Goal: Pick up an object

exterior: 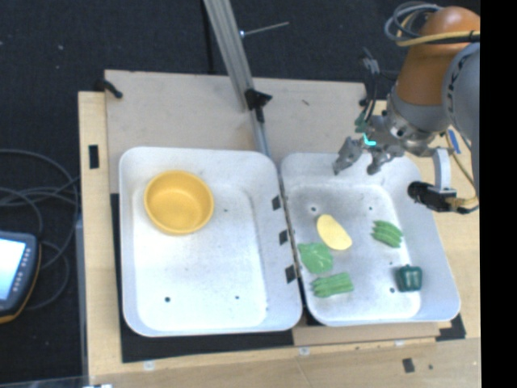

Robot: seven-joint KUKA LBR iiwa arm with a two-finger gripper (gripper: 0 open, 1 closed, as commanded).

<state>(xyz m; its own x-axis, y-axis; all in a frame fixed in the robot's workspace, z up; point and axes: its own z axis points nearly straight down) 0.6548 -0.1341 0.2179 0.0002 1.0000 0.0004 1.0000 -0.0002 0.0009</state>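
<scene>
1. The jaws hang spread over the right bin's far edge, holding nothing.
2. Nothing is picked yet: the yellow piece and green pieces lie in that bin.
3. Descent, grasp and lift all remain.

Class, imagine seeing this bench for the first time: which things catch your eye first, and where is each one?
The yellow bowl stands out, upright in the far left part of the left bin. In the right bin lie a pale yellow piece and four green pieces around it, one being a dark green block near the right wall. The arm's gripper hangs open over that bin's far edge, holding nothing.
</scene>
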